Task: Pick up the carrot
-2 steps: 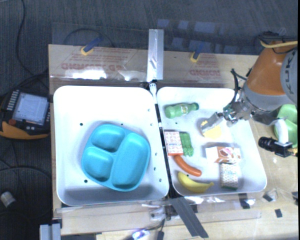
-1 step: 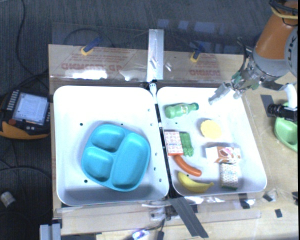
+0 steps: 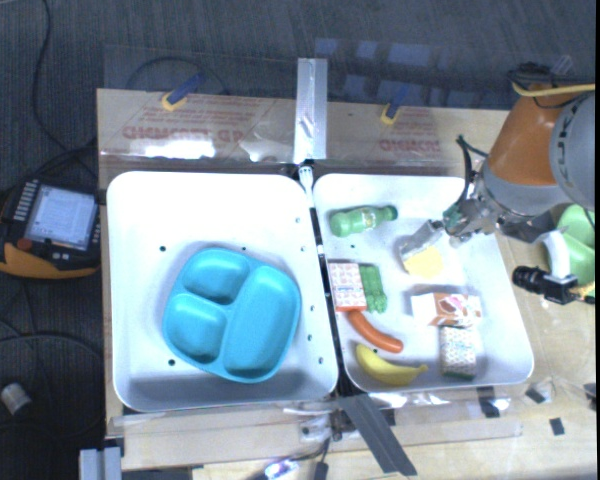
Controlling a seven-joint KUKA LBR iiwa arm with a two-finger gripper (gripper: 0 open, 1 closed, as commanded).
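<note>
A: Take the carrot [image 3: 374, 332] as the landmark and go left to right. What's there?

B: Far to its left, in the left bin [image 3: 140, 298], a blue tray [image 3: 232, 313] with three compartments. The carrot lies in the right bin [image 3: 500, 278], near the front left corner, slanting down to the right. A small card box [image 3: 346, 286] sits just above its left end, with a green piece [image 3: 374, 290] beside that. A banana [image 3: 388, 365] lies just below the carrot, close or touching; I can't tell which.

A: And above?

B: A green bottle [image 3: 360, 218] on its side, well above. Up and to the right, a yellow piece [image 3: 424, 260]; to the right, a carton [image 3: 445, 308] and below it a speckled block [image 3: 460, 350].

A: Where's the gripper [image 3: 420, 238]?

B: Well up and to the right of the carrot, just over the yellow piece. I judge the approach has hardly begun. Whether the fingers stand wide or narrow I cannot tell; they blur into one grey shape.

A: What could spoil the pick?

B: Crowding, I'd say. The carrot is hemmed between box and banana, so a finger coming down off line could land on a neighbour and push the carrot, or close on the banana. It's thin and rounded, so a grip off centre may let it roll out. Closing where it is now would catch the yellow piece.
</note>
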